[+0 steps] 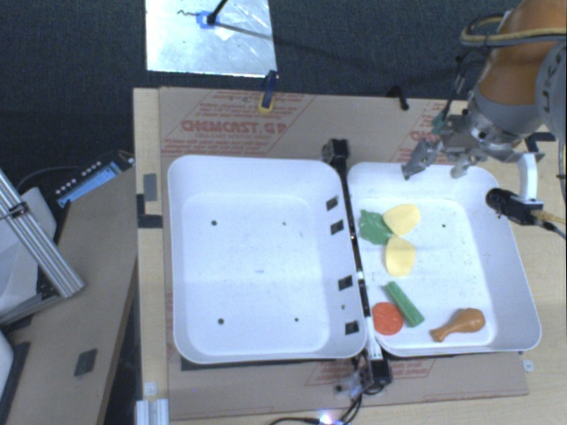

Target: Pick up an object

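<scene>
The right bin [496, 264] holds several toy foods. A green leafy piece [373, 227] lies beside a yellow piece [404, 218], with a second yellow piece [400, 256] just below them. Toward the front are a green stick [405, 302], a red round piece [387, 319] and a brown drumstick [459, 323]. My gripper [438, 167] hangs above the far rim of the right bin, open, with nothing between its fingers. It is well back from and above the yellow pieces.
The left bin [257, 255] sits beside the right one, joined along a black hinged divider [350, 264]. Both rest on a cardboard sheet [230, 122]. A shiny foil square [211, 23] lies at the back, and a grey device [89, 180] at the left.
</scene>
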Robot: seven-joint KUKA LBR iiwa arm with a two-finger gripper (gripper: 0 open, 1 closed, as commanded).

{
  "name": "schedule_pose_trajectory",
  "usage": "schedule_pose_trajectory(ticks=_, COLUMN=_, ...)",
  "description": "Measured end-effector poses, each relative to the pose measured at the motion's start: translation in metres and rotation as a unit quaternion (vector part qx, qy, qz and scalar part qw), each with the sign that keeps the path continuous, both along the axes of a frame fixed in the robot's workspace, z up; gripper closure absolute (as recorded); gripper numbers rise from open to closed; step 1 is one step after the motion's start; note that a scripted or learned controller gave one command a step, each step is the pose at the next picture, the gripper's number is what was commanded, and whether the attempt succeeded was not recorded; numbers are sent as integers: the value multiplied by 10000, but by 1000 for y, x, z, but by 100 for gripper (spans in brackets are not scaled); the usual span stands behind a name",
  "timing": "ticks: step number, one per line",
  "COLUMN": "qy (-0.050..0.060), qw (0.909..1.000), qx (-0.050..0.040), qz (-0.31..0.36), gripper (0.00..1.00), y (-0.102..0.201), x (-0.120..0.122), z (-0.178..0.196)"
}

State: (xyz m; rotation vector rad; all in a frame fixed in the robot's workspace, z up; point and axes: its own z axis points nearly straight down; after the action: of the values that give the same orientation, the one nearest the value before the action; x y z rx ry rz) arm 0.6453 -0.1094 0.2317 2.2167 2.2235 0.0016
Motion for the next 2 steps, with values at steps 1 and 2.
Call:
schedule_pose_trajectory(ticks=1, qy=-26, qw=10000, qx=17, qz=52, gripper=0, y=98, x=14, z=40)
schedule_pose_trajectory(ticks=2, qy=-20, qw=10000, qx=5, qz=19, gripper=100, y=92, x=13, z=49)
